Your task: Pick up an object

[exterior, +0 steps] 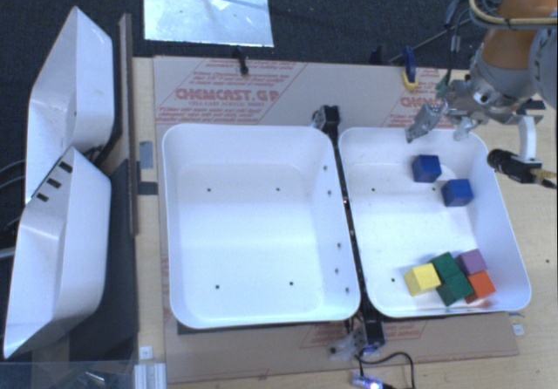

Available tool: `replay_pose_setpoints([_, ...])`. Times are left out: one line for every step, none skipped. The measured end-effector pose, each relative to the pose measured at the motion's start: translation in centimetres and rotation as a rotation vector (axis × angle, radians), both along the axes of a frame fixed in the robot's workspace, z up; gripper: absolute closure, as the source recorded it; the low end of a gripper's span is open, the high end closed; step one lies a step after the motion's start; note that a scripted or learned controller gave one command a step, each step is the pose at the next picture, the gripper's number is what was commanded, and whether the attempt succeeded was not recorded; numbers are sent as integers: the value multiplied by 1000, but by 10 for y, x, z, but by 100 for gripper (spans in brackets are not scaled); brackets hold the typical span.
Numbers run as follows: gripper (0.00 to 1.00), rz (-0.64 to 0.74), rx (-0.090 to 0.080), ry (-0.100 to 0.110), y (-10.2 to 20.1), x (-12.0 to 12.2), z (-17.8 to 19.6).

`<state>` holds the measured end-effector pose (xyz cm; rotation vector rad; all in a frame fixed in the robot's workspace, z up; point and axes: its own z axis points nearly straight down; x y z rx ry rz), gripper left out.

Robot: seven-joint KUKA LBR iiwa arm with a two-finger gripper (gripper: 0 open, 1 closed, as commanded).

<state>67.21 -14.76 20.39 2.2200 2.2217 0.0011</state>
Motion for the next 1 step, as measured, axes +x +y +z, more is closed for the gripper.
replay_pose_setpoints([0,0,2,9,27,-61,-101])
